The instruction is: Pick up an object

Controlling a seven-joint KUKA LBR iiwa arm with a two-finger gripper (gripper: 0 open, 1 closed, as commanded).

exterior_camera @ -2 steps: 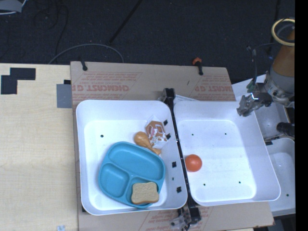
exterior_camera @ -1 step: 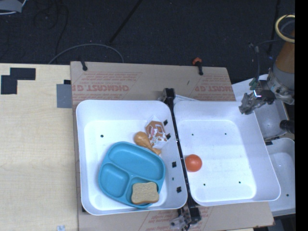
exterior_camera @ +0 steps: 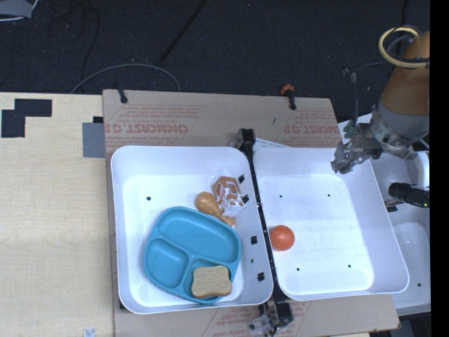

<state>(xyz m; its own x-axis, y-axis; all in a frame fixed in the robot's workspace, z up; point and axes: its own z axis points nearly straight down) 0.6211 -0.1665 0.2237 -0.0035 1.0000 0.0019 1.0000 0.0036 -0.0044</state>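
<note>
An orange-red ball lies in the right bin near its left wall. In the left bin a blue divided tray carries a slice of bread. Beside the tray's upper right lie a tan drumstick-shaped toy and a small brown-and-white wrapped item. My gripper hangs over the right bin's upper right corner, well away from the ball. Nothing shows between its fingers.
A black divider joins the two bins. Cardboard lies under them. A wooden bench surface spreads to the left. A black handle-like part juts in beside the right bin's right wall.
</note>
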